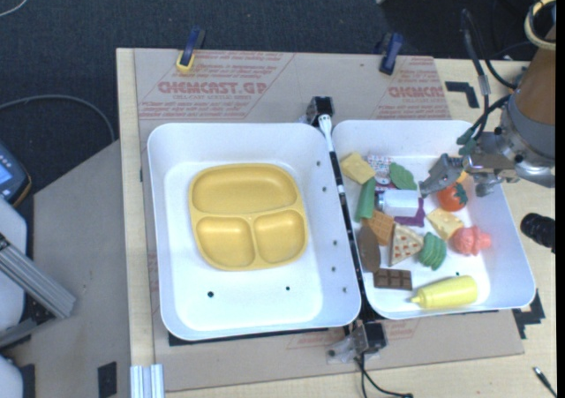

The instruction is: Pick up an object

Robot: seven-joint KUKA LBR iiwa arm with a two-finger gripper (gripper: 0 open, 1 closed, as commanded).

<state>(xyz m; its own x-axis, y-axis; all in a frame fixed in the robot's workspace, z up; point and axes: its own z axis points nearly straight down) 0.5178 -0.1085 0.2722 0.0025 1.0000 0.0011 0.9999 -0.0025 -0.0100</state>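
My gripper (pixel 452 177) reaches in from the right and hovers over the upper right part of the right bin (pixel 521 277). Directly beneath it lies a red toy tomato (pixel 453 199) with a green top. Around it sit several toy foods: a yellow cheese wedge (pixel 356 167), a green piece (pixel 403 176), a purple and white block (pixel 400 204), a pizza slice (pixel 404 244), a pink-red fruit (pixel 471 240), a chocolate bar (pixel 392 279) and a yellow mustard bottle (pixel 444 292). Nothing visibly hangs from the gripper.
The left bin (pixel 168 211) holds a yellow three-compartment plate (pixel 247 215). A black divider strip (pixel 340 202) runs between the bins. Blue clamps (pixel 189 49) (pixel 389 52) grip the board's far edge. Cables trail at the right.
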